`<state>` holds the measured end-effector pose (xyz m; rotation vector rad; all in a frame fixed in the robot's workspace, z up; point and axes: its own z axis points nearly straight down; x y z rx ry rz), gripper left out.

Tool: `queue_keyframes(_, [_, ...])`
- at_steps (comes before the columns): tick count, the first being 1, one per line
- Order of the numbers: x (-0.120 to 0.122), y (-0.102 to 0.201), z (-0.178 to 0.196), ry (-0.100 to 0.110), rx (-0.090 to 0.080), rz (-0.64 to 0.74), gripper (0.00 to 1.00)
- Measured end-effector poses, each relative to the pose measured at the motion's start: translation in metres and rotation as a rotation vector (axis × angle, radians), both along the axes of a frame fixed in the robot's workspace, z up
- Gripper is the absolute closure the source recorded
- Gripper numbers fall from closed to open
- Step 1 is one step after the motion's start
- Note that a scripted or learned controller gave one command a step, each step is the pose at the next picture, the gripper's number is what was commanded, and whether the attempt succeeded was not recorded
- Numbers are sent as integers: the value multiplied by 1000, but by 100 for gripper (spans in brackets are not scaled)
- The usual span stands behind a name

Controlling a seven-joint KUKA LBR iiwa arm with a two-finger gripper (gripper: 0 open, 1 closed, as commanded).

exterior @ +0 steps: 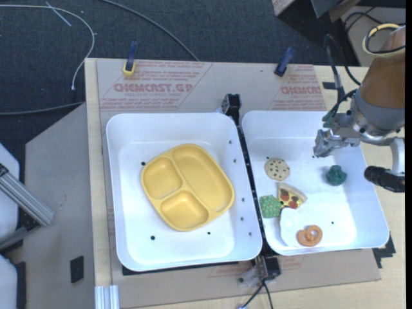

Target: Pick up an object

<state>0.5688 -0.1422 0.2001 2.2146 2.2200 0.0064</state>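
The gripper [324,142] is hanging over the right bin [360,237], near its back part. It is too small and dark to tell if it is clenched or released, and nothing is showing in its grip. Below it, toys are lying on the bin floor. A dark green lump [335,174] is sitting just beside the gripper, toward the front. A cookie [277,168] is lying near the left wall. A pizza slice [291,196] is lying below the cookie, touching a green broccoli [270,205]. A small white plate [290,224] is carrying an orange donut [309,235]. In the left bin [129,237], a yellow tray [187,185] with three parts is sitting in the middle.
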Motion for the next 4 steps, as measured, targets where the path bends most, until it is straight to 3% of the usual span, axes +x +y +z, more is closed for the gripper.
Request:
queue_keyframes(1, [3,-1,65,-2,-1,0,100])
queue_keyframes(3, [45,118,57,4,3,5,100])
queue_keyframes(4, [56,175,36,9,4,4,100])
